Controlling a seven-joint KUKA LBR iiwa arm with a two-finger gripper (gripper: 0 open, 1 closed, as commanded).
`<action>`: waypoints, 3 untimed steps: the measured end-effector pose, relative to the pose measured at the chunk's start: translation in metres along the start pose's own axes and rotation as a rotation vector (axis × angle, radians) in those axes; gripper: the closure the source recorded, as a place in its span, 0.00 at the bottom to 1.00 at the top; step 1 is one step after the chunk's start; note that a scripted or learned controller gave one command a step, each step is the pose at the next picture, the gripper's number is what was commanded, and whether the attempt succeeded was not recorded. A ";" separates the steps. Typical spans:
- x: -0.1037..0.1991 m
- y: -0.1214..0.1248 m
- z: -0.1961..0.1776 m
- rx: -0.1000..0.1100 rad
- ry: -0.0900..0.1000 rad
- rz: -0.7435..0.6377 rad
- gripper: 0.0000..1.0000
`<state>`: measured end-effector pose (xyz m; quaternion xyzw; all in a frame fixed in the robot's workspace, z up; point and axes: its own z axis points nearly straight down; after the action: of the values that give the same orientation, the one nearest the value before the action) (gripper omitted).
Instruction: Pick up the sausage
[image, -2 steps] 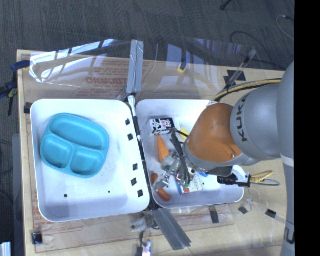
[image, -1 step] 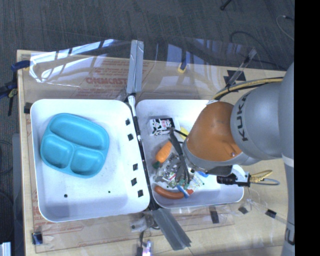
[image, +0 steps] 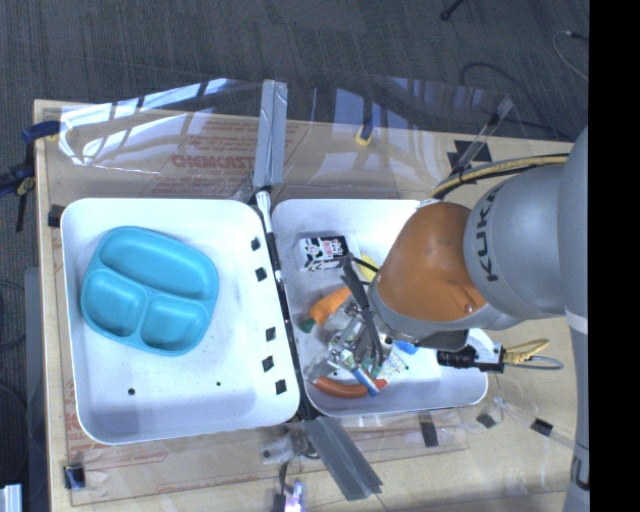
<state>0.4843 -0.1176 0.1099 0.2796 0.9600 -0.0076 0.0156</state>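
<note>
Two bins (image: 100, 420), one blue tray (image: 148, 288)

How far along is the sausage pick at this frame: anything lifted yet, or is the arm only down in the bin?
Done: the arm has reached into the right bin, and its hand sits low among the clutter. In hand: the hand is over a reddish-orange curved piece, likely the sausage, at the bin's near wall; I cannot tell if it is gripped. Left: a confirmed grasp and the lift. The blue tray lies in the left bin.
</note>
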 end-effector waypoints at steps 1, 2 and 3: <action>-0.026 -0.053 0.019 0.003 0.033 0.564 0.00; -0.005 -0.023 0.020 0.008 0.040 0.675 0.00; -0.048 -0.031 -0.064 0.010 0.035 0.862 0.00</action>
<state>0.5061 -0.1682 0.1761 0.6551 0.7556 -0.0004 -0.0005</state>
